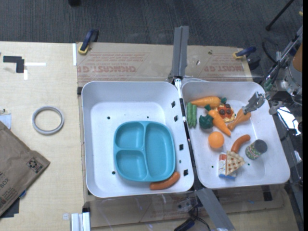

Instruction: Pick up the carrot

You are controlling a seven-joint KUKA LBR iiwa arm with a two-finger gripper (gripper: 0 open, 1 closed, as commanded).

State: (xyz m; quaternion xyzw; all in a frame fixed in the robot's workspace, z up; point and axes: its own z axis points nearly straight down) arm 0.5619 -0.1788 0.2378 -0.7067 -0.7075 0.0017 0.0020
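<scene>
The gripper (253, 101) hung over the right bin (276, 143), near its far right corner; whether its jaws were wide or narrow could not be told. Its tip sat just above an orange carrot-like piece (239, 120), probably lining up a grasp. Another carrot (206, 101), smooth tapered plastic, lay by the far edge. In the left bin (96, 100) sat a glossy teal divided plate (144, 150).
</scene>
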